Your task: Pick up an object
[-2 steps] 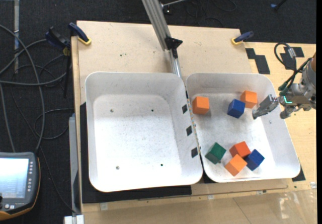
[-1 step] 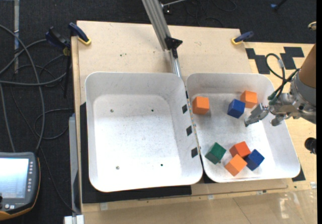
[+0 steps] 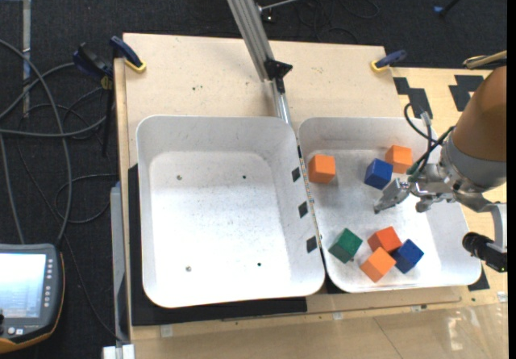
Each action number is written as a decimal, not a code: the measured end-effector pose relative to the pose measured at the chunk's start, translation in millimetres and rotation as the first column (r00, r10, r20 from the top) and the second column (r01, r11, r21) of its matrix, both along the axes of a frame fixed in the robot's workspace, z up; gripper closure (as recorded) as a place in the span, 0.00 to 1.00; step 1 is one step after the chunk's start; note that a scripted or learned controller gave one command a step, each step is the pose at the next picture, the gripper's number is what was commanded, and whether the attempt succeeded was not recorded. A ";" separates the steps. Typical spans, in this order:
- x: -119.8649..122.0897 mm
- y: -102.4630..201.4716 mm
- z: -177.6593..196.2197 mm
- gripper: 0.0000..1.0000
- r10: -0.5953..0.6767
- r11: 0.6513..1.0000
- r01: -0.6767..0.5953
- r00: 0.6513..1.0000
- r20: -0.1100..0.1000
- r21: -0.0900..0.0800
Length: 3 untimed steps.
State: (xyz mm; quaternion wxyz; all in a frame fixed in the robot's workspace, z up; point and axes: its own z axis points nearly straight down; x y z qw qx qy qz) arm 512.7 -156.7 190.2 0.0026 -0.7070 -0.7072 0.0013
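Observation:
In the right bin [image 3: 347, 133] lie several small cubes. An orange cube [image 3: 322, 168] sits at the upper left. A blue cube [image 3: 377, 174] and another orange cube [image 3: 399, 157] rest further right. Near the front are a green cube [image 3: 347, 245], two orange cubes [image 3: 386, 239] [image 3: 376, 264] and a blue cube [image 3: 409, 255], close together. My gripper [image 3: 390, 198] hangs over the middle of this bin, just below the upper blue cube, fingers open and pointing left. Nothing is between them.
The left bin [image 3: 218, 212] sits beside the right one, sharing a raised middle rim [image 3: 305, 204]. A metal pole [image 3: 250, 18] slants over the bench from the back. Clamps [image 3: 129, 55] [image 3: 389, 60] sit at the bench's rear corners.

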 end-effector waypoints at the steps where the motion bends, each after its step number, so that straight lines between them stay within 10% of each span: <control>1: 8.3 3.6 -49.6 0.00 0.000 1.000 0.000 1.000 0.000 0.000; 2: 10.0 2.5 -36.4 1.00 0.000 1.000 0.000 1.000 0.008 -0.003; 3: 10.3 0.0 6.3 1.00 0.002 1.000 -0.002 1.000 0.011 -0.004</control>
